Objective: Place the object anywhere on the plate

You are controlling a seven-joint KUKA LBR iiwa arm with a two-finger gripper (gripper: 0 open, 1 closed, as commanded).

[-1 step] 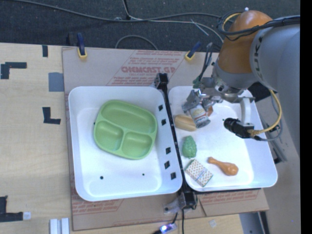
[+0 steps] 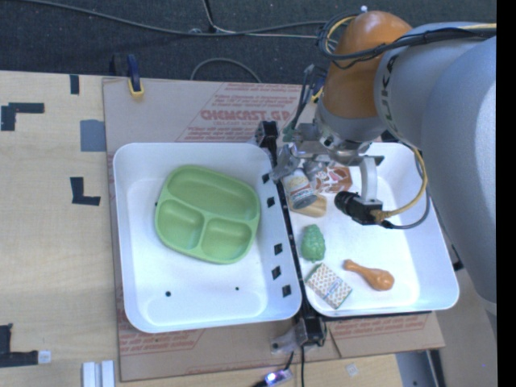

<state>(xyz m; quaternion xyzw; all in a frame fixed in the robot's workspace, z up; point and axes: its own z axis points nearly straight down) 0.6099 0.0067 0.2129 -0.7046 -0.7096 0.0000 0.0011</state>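
On the desk (image 2: 48,240) two shallow white bins sit side by side atop a sheet of printed cardboard (image 2: 234,111). Within the left bin (image 2: 133,297) lies a green divided plate (image 2: 207,214), tilted a little, its three compartments bare. Over the near-left corner of the right bin (image 2: 427,293), close to the divider between the two, hangs the grey arm (image 2: 451,95) with its orange band (image 2: 363,47). Its end effector (image 2: 300,185) points down at a small can with a pale label (image 2: 298,190), which stands tilted right at the tips; whether the can is pinched between them or merely beside them cannot be told from this slant, nor can the spread of the tips. Just under the can sits a tan, bread-like piece (image 2: 314,208), and just beside it, further right, a red and white packet (image 2: 332,180), partly hidden by the wrist. A black cable plug (image 2: 355,206) dangles near them. Lower in the same bin lie a green leafy toy vegetable (image 2: 313,243), a small checkered box (image 2: 329,285) near the front rim, and an orange drumstick-shaped toy (image 2: 370,274) to its right, all apart from one another.
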